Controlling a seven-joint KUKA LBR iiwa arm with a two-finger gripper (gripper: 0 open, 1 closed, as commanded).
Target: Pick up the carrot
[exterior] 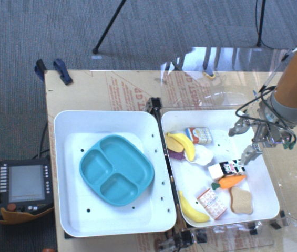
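1. Two white bins sit side by side on the table: the left bin and the right bin.
2. The left bin holds one teal divided plate with three compartments.
3. One carrot lies in the right bin, orange with a green end pointing left, in the right half toward the near side.
4. Just above the carrot and touching it is one black-and-white patterned carton; just below the carrot lies one slice of bread.
5. Two bananas are in the right bin: one near the left wall at the far side, one at the near edge.
6. Two small printed boxes: one at the far side, one near the front.
7. The claw hangs above the right bin, just up and right of the carrot; I cannot tell whether it is open or closed, and nothing is seen in its grip.
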